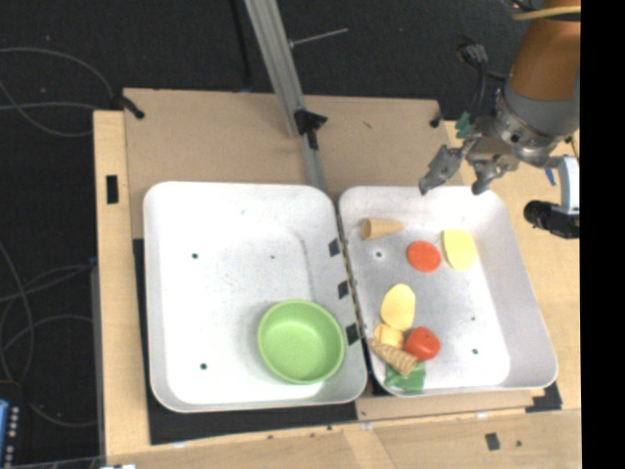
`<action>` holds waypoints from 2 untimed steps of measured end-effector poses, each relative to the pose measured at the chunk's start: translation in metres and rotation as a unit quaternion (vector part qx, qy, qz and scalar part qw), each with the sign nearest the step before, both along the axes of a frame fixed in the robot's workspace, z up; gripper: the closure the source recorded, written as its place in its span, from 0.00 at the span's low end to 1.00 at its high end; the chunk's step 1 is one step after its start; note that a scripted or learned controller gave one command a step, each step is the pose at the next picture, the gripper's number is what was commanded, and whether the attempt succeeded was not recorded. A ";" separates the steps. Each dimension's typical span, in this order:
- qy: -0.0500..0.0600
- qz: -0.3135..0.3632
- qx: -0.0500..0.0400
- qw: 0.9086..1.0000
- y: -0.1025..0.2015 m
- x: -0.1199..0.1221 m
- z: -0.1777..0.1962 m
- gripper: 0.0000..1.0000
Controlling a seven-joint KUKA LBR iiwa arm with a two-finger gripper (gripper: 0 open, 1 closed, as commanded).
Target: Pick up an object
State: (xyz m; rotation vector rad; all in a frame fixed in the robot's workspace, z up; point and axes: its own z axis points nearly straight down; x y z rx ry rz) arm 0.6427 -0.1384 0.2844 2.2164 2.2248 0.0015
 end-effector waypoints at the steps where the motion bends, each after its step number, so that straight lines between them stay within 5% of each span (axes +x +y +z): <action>1: 0.000 0.000 0.000 1.000 0.000 0.000 0.000 0.00; 2: 0.002 -0.003 -0.002 1.000 -0.003 -0.003 -0.042 0.00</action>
